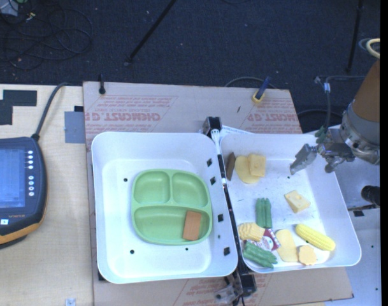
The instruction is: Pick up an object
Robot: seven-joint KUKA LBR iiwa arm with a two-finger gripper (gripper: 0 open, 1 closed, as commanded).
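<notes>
My gripper [317, 160] hovers over the upper right part of the right bin [346, 222], open, with nothing between its fingers. Below it and to the left lies a pale yellow cheese wedge [297, 201]. Two yellow slices [251, 168] sit to the gripper's left, near the bin's inner wall. Further down lie green beans [263, 212], a corn cob [315, 237], a yellow ridged piece [250, 231], a green pea pod [259, 255], a pale oval piece [286, 244] and a small orange piece [306, 255].
The left bin [111, 234] holds a green divided plate [149, 222] with an orange-brown block [192, 225] in its lower right section. A teach pendant [12, 183] lies on the bench at far left. A dark clip [230, 165] stands by the divider.
</notes>
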